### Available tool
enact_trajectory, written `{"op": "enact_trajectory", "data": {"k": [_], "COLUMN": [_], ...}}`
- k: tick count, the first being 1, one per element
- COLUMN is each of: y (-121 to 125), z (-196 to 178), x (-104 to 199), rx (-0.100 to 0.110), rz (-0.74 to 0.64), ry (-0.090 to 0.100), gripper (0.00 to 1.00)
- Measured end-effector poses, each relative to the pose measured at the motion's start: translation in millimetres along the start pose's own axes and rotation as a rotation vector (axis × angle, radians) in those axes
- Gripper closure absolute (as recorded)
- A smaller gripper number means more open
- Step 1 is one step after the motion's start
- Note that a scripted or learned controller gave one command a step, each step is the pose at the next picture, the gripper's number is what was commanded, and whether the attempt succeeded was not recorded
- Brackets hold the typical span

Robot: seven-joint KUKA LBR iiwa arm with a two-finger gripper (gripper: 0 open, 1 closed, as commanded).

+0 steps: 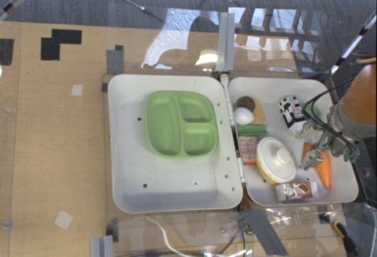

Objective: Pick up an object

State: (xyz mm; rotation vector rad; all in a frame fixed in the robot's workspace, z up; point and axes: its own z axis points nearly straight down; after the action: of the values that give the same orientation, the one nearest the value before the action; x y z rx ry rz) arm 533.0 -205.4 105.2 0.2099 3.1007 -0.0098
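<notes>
Right bin (pixel 347 191) crowded, gripper (pixel 314 152) above carrot (pixel 323 172)

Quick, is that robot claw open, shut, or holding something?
Gripper: cannot be told; it sits low over the right bin, beside the carrot.

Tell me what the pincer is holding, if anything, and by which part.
Cannot be told: the pincer sits low over the carrot in the right bin, but no object is visibly gripped.

The grey KUKA arm with its orange band (pixel 360 102) reaches in from the right edge, wrist angled downward and leftward. Its two-finger metal gripper (pixel 313 154) hangs low, seemingly tilted, partly blurred among cables.
</notes>
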Motion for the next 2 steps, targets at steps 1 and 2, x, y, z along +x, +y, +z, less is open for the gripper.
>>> {"op": "enact_trajectory", "data": {"k": [1, 2], "y": [11.6, 8.3], "z": [20.1, 17.8], "x": [-98.2, -62.1], "rx": [-0.004, -0.007], "rz": [-0.078, -0.351], "ry": [0.039, 0.020], "gripper": [0.00, 0.00]}}
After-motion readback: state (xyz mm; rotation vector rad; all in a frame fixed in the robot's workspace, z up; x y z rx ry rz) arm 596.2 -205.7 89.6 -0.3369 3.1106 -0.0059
